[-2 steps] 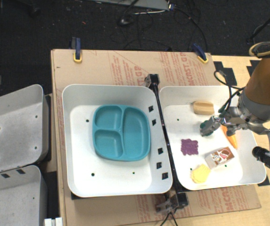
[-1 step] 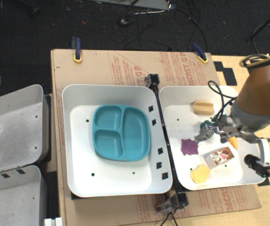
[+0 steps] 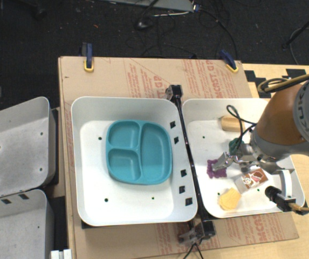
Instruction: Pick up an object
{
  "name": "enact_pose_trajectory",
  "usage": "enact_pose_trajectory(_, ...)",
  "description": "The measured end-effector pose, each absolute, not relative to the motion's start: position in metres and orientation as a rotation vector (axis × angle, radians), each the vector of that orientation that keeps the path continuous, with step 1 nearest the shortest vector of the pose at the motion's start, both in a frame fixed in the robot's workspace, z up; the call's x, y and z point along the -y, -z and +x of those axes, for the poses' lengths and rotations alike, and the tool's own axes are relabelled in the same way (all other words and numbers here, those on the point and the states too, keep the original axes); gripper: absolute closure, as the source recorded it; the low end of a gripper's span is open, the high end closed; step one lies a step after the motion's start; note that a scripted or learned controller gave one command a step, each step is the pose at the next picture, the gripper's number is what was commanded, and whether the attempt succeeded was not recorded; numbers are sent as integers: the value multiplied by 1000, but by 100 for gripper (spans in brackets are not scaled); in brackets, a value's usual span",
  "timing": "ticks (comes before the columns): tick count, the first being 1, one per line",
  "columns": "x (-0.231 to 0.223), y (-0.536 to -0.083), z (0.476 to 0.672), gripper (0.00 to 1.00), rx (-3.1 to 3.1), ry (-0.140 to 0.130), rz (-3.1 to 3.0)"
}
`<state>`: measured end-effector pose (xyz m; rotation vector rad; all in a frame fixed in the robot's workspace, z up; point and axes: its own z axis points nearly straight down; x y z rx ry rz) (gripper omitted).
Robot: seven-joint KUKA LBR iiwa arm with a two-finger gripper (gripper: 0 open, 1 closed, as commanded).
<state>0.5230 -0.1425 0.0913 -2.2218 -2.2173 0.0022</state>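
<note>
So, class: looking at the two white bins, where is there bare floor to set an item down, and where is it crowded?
Left bin: bare floor rings the teal divided plate, widest along the front. Right bin: a bare patch at the back left, beside the wooden block. Crowded: its front right, where the gripper, purple toy and yellow piece sit.

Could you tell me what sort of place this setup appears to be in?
Most likely a robotics lab or test cell, not a kitchen. The arm reaches over two white bins set on a cardboard sheet held by clamps, and loose cables trail across the dark floor behind.
</note>
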Motion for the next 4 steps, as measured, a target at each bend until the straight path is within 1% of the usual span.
enact_pose_trajectory(1, 143, -93, 524, 0, 2220, 1, -2224)
enact_pose_trajectory(2, 142, -104, 525, 100, 2220, 5, -2225)
enact_pose_trajectory(3, 142, -166, 530, 100, 2228, 5, -2223)
enact_pose_trajectory(4, 151, -215, 527, 100, 2226, 3, -2223)
